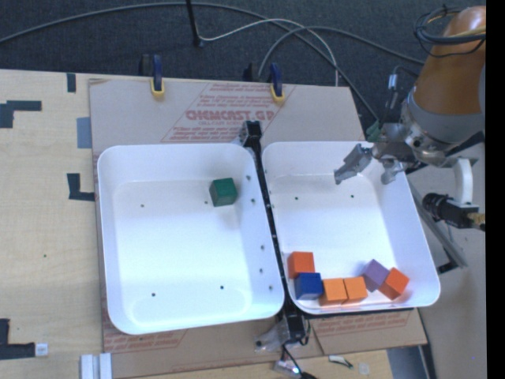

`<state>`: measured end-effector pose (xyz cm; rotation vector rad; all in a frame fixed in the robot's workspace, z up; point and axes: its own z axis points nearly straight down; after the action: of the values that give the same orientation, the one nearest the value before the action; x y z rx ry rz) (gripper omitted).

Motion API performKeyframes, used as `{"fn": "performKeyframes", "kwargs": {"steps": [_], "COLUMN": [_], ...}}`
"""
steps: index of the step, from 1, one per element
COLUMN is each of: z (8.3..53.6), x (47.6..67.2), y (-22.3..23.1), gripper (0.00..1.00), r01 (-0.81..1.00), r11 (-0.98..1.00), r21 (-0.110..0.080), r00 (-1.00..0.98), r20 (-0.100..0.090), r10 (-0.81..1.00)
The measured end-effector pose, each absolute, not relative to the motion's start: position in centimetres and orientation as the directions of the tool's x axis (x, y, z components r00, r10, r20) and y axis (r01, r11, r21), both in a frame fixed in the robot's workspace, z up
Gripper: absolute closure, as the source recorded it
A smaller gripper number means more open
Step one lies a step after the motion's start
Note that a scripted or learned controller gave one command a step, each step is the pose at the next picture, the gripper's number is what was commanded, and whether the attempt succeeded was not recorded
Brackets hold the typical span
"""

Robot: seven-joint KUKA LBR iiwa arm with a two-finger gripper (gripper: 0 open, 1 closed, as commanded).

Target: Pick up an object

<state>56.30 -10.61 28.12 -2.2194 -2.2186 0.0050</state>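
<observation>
A green cube [223,191] lies alone in the left bin [126,235], near its back right. In the right bin [398,227] several blocks crowd the front edge: an orange one [301,263], a blue one [308,285], two more orange ones [344,290], a purple one [375,274] and a further orange one [394,283]. My gripper [368,166] hangs over the right bin's back right corner, well away from the blocks. Its two grey fingers [350,164] are spread apart with nothing between them.
A black divider strip [264,204] runs between the two bins. Cardboard [221,113] lies under the bins, held by two clamps [157,79] at the back. Cables [260,30] trail across the dark floor behind. The arm's orange band [454,61] rises at right.
</observation>
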Motion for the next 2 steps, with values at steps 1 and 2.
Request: {"fn": "performKeyframes", "kwargs": {"steps": [1, 2], "z": [28.3, 23.8], "x": [56.4, 55.7], "y": [-10.6, -10.1], "gripper": [0.0, 0.0], "r01": [1.0, 1.0], "r11": [0.0, 0.001], "r21": [0.0, -0.004], "r00": [0.0, -0.001], "r20": [0.0, 0.0], "r10": [1.0, 1.0]}}
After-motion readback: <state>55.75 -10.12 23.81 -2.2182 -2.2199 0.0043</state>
